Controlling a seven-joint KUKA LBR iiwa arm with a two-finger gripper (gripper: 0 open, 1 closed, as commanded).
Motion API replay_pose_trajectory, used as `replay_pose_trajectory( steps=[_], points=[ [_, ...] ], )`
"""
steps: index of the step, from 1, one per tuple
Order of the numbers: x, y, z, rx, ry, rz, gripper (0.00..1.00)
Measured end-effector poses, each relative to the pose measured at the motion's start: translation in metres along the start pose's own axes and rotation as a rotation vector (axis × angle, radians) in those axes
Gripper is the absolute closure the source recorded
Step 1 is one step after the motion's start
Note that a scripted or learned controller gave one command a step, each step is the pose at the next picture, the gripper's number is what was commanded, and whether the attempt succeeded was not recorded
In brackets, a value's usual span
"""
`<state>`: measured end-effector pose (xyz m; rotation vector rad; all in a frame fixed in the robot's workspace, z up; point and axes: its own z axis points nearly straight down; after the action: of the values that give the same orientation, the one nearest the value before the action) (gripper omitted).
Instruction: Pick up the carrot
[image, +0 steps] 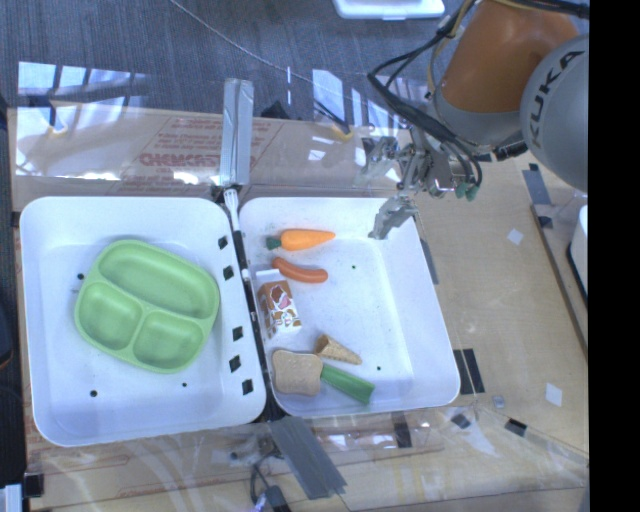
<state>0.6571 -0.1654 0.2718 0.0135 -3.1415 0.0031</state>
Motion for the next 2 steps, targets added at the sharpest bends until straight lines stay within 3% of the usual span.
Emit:
replay_pose_trajectory(
  steps=[1,2],
  points=[
    [0.001,0.001,0.126,-0.002,0.006,0.319,0.00],
    [-0.002,0.002,0.112,-0.001,-0.002,0.311,1.00]
  ],
)
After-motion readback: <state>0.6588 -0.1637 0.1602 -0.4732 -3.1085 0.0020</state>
